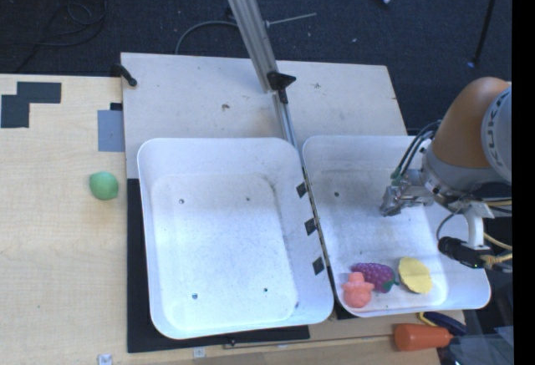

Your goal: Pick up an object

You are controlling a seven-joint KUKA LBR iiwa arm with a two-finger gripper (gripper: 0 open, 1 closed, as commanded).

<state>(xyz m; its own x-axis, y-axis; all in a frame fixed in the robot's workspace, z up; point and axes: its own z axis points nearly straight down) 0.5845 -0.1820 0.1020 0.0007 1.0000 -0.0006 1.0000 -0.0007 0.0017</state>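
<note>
Three toys lie at the near edge of the right bin (334,163): a purple toy (374,274), an orange toy (358,291) touching it at its 7 o'clock, and a yellow toy (415,275) just beside it at 3 o'clock. The gripper (394,203) sits over bare bin floor at their 12 o'clock, well apart. Whether its jaws are spread cannot be told. A green ball (104,185) rests on the bench at 9 o'clock of the left bin (159,156).
</note>
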